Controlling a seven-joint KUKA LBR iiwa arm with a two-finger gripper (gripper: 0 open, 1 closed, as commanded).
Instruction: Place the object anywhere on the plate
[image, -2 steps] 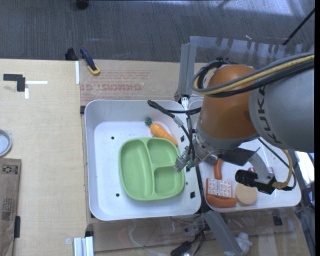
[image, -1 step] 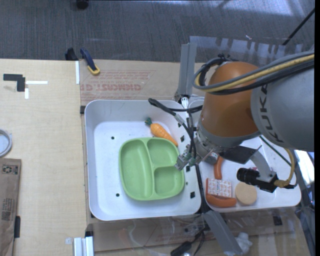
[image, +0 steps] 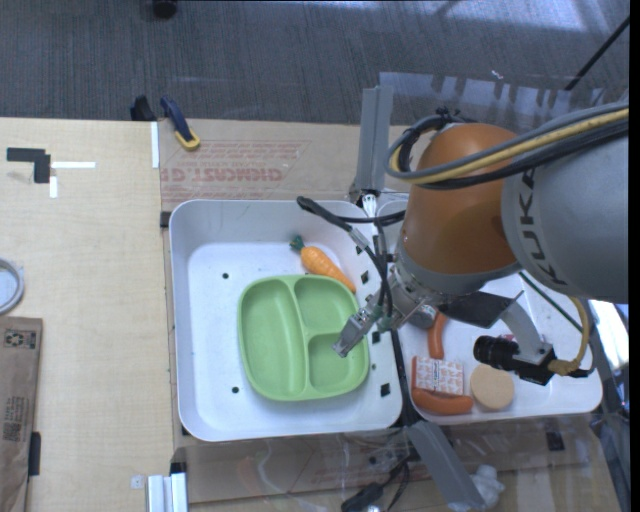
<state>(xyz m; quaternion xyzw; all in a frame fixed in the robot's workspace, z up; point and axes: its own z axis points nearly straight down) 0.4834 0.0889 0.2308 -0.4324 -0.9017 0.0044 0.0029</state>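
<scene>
Nothing rests on the green plate (image: 290, 345) as far as this view shows: its three compartments look bare, so the placing itself is not yet done. The plate sits in the left bin (image: 190, 300), and the carrot (image: 322, 262) lies just beside its upper right rim, on the bin floor or touching the edge rather than on the plate. The gripper (image: 352, 335) hangs over the plate's right side, above the small lower compartment; whether it is open or closed I cannot tell, and no object can be made out in it. In the right bin (image: 560, 405) lie a sausage (image: 437, 335), a cracker-like square (image: 438, 376) and a round tan piece (image: 492, 388), all well apart from the plate. My reading is that the task is at an early stage: an object has to be gripped, carried over and released on the plate
</scene>
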